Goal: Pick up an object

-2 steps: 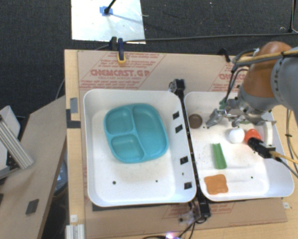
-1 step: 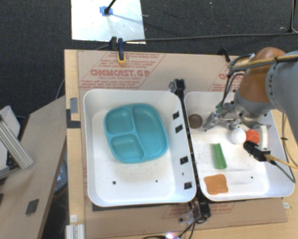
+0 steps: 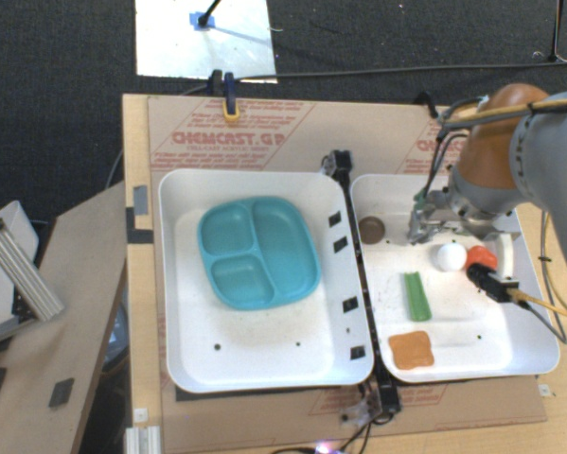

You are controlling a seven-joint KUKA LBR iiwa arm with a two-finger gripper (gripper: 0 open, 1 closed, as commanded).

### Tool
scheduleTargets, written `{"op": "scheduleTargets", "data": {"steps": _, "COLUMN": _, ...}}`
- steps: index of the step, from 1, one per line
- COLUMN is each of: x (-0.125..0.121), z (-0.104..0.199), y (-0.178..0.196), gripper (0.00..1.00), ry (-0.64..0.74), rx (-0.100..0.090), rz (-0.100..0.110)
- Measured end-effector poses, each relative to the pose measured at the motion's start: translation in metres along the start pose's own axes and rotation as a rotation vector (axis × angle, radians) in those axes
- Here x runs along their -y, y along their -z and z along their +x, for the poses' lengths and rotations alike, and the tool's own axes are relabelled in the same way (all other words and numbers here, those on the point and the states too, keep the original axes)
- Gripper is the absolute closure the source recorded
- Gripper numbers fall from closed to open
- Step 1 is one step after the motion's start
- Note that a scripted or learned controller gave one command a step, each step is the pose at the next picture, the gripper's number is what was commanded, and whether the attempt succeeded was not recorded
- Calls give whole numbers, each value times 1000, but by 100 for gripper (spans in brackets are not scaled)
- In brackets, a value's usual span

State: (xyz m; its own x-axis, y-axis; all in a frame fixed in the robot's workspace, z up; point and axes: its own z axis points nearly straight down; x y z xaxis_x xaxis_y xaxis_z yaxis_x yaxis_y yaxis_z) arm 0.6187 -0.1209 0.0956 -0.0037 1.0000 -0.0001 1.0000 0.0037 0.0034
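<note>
While the arm leans in from the right, its pincer (image 3: 423, 227) hangs low over the right bin (image 3: 529, 348).

Because the pincer points down near the back of that bin, it looks ready to grab something, but I cannot tell if it is spread or pressed together, and nothing shows between its tips. A brown round thing (image 3: 371, 228) lies just beside it, and a white ball (image 3: 450, 255) sits close on the other side, so either could be the pick, I think. A green stick (image 3: 416, 295) and an orange square (image 3: 412, 349) lie nearer the front, well apart, so they are easy to reach. A blue tray (image 3: 257, 251) fills the middle of the left bin (image 3: 184, 348) on the desk (image 3: 292, 126).
</note>
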Motion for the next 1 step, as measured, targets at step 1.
{"op": "scheduleTargets", "data": {"steps": 1, "x": -2, "z": 5, "y": 62, "gripper": 100, "ry": 1, "rx": 0, "rz": -1}}
